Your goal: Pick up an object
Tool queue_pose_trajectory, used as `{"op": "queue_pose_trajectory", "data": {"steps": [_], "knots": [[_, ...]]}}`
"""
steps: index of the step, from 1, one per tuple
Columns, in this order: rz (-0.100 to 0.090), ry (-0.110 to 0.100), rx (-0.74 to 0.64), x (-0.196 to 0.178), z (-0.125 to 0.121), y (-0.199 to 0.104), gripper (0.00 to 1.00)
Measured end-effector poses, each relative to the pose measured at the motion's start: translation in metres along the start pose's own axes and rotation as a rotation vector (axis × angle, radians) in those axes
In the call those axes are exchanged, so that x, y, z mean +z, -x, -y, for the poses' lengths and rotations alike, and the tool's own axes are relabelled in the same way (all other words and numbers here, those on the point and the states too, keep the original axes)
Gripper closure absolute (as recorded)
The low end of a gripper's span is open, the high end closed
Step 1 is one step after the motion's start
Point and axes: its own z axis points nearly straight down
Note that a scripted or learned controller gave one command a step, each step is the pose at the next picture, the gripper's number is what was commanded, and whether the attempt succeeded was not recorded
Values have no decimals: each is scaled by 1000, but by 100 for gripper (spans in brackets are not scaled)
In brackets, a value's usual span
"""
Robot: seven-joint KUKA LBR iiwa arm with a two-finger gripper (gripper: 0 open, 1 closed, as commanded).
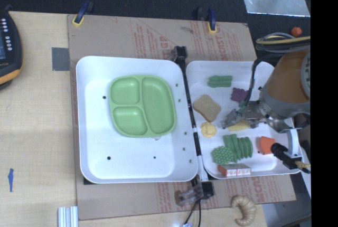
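The right bin (pixel 264 68) holds several toy foods: a dark green piece (pixel 219 81), a purple piece (pixel 240 95), a tan bread slice (pixel 206 107), a small yellow piece (pixel 208 129), a green bumpy vegetable (pixel 232 148), an orange piece (pixel 266 145) and a red and white box (pixel 234 171). My gripper (pixel 233 119) hangs low over the middle of this bin, just right of the bread slice. A pale yellow piece (pixel 239 126) lies right under it, partly hidden. The arm (pixel 285 88) reaches in from the right.
The left bin (pixel 95 162) bears a green divided plate (pixel 142 105). A tan croissant-shaped toy (pixel 244 209) lies outside the bins at the front. Clamps (pixel 211 20) pin the cardboard sheet at the back. A pendant (pixel 8 46) rests at the far left.
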Motion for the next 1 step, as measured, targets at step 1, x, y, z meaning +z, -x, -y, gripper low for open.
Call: {"op": "queue_pose_trajectory", "data": {"steps": [1], "knots": [[-4, -9, 1, -2, 54, -22, 0]]}}
